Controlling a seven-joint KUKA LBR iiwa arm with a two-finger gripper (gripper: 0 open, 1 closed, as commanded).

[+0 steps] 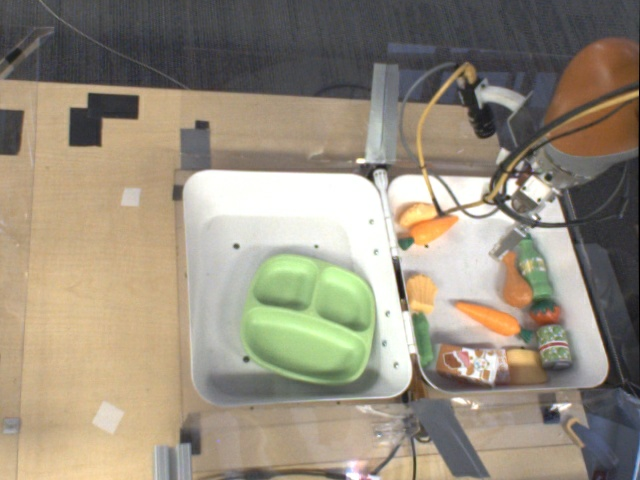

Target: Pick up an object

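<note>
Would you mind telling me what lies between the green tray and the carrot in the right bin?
In the camera view, between the green tray and the carrot lie the bins' rims and a corn cob.

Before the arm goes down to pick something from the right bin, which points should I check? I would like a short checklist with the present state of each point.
1. Objects to pick lie in the right bin: ok; a carrot, a green bottle and others are there.
2. Gripper is above the right bin: ok; it hangs over the upper part.
3. Nothing between the fingers already: cannot tell; the tips are too small to read.
4. A target directly under the gripper: cannot tell; the green bottle lies close, just below it in the picture.
5. Target stands free of its neighbours: not ok for the green bottle; an orange item lies against it.
6. Yellow cable stays out of the path: ok.
</note>
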